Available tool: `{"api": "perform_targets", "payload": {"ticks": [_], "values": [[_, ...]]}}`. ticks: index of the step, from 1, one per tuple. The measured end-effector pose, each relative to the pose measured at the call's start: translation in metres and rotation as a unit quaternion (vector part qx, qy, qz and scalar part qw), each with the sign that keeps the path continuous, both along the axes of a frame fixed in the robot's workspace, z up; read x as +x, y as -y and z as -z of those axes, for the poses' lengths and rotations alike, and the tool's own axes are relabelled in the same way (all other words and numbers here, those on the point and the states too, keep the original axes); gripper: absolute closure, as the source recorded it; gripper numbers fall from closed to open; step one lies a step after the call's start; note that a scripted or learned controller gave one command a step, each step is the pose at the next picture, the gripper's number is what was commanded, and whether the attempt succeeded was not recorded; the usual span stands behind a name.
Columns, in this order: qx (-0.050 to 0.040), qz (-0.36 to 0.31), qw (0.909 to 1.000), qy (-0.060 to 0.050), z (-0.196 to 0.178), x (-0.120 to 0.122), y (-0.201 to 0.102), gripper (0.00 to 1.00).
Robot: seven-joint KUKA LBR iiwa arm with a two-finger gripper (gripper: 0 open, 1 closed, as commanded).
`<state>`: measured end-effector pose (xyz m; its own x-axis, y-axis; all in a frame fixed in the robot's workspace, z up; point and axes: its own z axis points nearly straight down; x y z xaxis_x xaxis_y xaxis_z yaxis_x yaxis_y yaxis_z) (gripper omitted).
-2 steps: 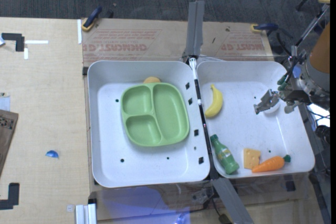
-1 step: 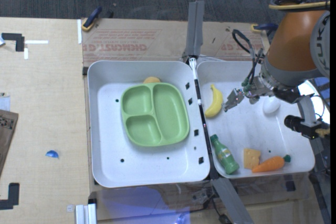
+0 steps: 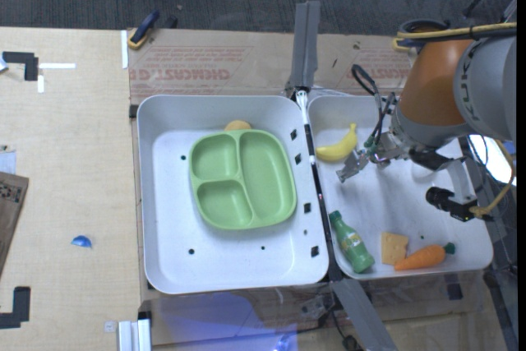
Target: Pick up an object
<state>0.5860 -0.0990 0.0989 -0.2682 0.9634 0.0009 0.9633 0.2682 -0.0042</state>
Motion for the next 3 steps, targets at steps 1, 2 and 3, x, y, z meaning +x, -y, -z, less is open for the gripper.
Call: {"api": "perform_targets", "payload": {"ticks": [1,2,3], "values": [[0.0006,-0.088,0.9961,0.001,0.009,-0.005,0.040,0.00],[-0.0003,-0.065,0.9979,0.002,-0.012,0.067,0.085,0.00],[0.0004,-0.168,0.9859,0.002,0.008,0.073,0.027,0.00]]}}
